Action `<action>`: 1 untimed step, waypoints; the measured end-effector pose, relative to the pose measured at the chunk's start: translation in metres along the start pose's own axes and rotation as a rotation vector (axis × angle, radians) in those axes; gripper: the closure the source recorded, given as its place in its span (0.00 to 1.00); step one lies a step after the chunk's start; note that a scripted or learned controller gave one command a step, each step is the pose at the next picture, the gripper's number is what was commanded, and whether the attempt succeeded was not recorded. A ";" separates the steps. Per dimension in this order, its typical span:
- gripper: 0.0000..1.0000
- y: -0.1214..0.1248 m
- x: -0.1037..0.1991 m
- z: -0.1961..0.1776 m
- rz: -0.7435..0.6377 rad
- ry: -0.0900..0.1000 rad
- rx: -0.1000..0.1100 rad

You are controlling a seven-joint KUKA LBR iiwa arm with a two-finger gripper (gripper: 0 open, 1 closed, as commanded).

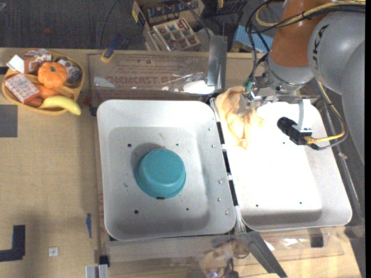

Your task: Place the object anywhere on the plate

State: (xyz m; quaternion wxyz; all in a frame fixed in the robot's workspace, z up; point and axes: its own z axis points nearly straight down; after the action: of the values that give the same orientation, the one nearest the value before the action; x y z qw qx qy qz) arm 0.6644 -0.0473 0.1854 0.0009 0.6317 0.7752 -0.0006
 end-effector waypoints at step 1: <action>1.00 0.001 0.000 -0.040 -0.002 0.000 -0.002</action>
State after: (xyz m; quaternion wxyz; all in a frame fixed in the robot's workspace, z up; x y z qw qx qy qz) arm 0.6652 -0.0473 0.2253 0.0016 0.6311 0.7757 0.0003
